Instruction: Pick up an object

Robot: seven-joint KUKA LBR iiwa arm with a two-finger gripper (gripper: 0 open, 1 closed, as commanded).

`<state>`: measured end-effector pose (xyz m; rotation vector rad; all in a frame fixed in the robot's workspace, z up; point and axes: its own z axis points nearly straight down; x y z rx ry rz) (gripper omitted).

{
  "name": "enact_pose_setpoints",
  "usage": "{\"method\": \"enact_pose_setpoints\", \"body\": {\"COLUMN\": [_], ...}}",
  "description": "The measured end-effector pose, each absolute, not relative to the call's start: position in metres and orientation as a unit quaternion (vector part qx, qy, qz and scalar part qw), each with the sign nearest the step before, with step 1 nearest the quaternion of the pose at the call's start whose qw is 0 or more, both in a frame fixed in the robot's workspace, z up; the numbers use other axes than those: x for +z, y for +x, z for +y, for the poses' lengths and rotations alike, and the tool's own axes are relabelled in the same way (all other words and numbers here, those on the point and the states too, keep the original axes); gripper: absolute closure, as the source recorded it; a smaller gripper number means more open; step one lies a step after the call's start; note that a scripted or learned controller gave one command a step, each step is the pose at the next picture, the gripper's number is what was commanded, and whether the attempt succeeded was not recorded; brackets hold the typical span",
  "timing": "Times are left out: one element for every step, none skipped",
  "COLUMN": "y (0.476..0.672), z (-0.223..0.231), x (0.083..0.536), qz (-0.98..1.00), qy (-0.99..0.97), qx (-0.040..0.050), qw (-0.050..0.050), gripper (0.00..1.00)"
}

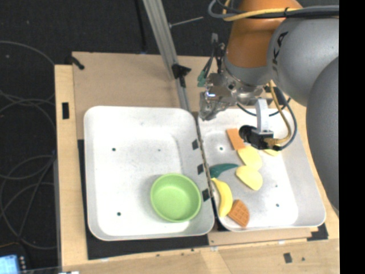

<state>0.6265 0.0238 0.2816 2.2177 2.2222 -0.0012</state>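
Note:
My gripper point(209, 108) hangs over the far left corner of the right bin point(296, 210), close to the divider between the bins, with nothing seen in it. In the right bin lie an orange wedge point(234, 138), two pale yellow pieces point(250, 157) point(249, 178), a dark green piece point(223, 168), a yellow banana point(223, 195) and an orange waffle-like piece point(240, 213). All of these lie nearer the front than the gripper. A green bowl point(175, 197) sits in the left bin point(114, 136) near its front right corner.
A slanted metal pole point(162, 33) rises behind the bins, just left of the gripper. The arm's grey body and orange band point(256, 21) fill the upper right. A black cable loop point(259, 137) hangs over the right bin's far part.

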Motion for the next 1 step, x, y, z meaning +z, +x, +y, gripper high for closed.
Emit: {"method": "enact_pose_setpoints", "body": {"y": [0.6472], "z": [0.0670], "x": [0.2642], "qz": [0.708], "qy": [0.706], "qx": [-0.0003], "qw": [0.001], "gripper": [1.00]}}
